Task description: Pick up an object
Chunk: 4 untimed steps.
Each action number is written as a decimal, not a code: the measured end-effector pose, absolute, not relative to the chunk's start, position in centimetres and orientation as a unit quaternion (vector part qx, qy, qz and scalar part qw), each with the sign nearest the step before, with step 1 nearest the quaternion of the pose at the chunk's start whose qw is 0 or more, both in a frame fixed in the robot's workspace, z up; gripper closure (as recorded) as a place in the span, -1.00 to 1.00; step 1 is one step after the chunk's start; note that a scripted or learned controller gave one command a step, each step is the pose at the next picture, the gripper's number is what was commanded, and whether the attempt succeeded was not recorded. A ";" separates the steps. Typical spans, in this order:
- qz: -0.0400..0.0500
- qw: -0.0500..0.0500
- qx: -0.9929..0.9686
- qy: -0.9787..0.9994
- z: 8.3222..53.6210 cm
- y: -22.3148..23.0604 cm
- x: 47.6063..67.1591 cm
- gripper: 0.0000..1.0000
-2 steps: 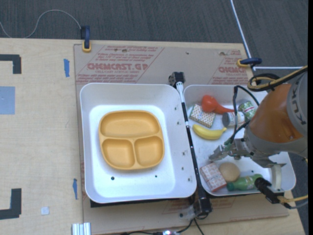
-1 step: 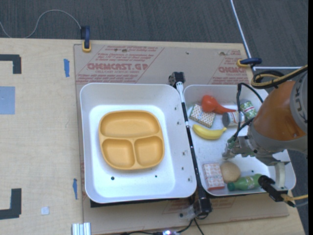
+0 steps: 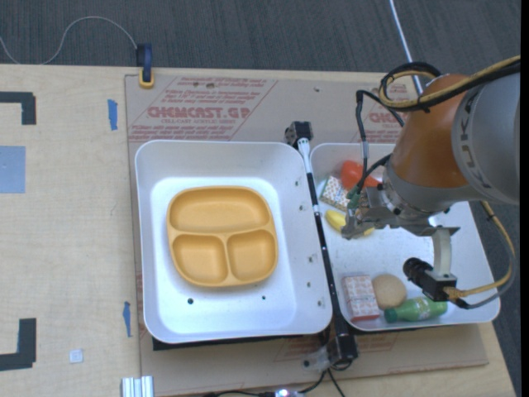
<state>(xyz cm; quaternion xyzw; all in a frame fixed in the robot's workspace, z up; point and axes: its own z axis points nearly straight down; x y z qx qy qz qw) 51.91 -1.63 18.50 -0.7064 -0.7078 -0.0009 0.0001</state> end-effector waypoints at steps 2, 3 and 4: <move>0.000 0.000 -0.707 -0.708 18.5 -1.7 51.9 -1.00; 0.000 0.000 -0.707 -0.707 18.5 -1.7 51.9 -1.00; 0.000 0.000 -0.707 -0.707 9.5 -9.2 52.1 -1.00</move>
